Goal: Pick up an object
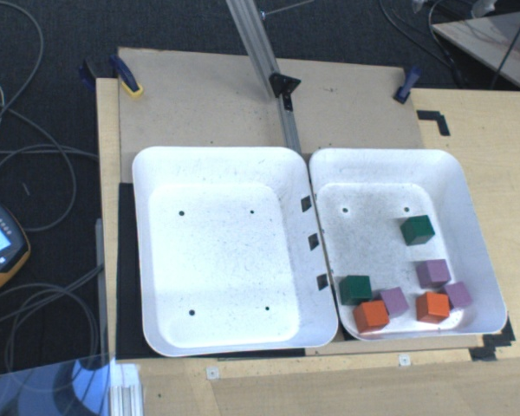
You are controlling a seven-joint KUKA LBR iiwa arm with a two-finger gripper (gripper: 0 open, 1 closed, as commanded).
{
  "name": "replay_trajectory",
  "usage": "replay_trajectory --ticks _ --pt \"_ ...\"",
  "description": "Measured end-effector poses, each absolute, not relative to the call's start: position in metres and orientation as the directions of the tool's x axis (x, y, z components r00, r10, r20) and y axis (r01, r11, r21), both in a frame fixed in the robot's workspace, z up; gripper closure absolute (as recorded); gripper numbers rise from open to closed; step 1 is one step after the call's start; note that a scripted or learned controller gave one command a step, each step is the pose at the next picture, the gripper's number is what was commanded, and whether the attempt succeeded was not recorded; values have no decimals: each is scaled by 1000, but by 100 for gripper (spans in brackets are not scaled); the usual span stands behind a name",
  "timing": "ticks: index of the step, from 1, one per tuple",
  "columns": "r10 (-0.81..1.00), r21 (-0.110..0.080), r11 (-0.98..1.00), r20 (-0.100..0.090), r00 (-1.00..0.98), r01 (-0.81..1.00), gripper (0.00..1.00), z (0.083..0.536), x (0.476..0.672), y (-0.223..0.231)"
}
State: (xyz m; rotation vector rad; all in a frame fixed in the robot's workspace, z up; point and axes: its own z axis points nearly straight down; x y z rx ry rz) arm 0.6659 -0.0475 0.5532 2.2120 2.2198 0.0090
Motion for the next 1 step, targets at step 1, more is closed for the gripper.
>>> replay_trajectory --ticks 1 --pt "1000 4 -4 -3 4 1000 0 550 678 -90"
